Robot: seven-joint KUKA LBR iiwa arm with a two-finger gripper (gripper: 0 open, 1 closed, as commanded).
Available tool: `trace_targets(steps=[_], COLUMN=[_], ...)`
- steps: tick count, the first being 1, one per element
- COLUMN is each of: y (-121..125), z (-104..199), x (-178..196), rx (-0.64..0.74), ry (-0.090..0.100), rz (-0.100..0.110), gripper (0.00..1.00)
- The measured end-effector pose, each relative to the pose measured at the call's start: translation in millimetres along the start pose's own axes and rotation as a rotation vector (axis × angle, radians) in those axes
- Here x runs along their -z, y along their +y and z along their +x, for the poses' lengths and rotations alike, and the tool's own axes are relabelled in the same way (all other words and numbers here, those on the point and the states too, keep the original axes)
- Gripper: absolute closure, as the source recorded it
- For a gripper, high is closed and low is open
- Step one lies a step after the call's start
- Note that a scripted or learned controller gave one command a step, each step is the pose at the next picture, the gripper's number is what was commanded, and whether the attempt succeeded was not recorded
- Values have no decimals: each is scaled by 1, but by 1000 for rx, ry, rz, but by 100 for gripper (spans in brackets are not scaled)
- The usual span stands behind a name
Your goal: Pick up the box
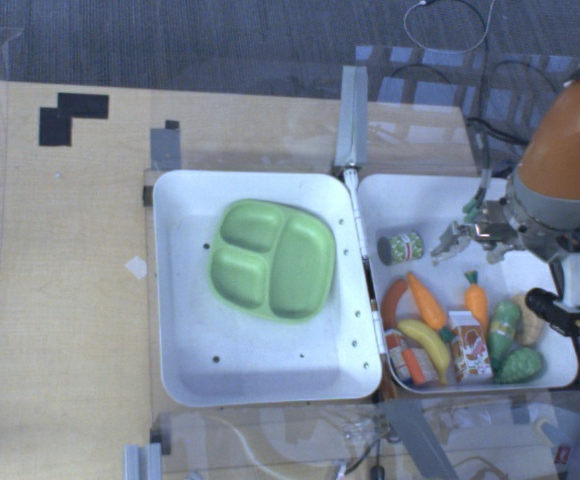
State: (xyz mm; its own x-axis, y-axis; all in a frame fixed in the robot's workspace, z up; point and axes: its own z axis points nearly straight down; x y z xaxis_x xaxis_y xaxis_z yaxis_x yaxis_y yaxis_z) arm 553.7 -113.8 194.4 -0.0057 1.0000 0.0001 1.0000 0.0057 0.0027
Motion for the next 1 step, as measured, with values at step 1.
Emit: trace_targets(steps=[1], y=[88], z=[-88], x=[-62], rx=[-119], ry=[-1], rz=[0], gripper=[0])
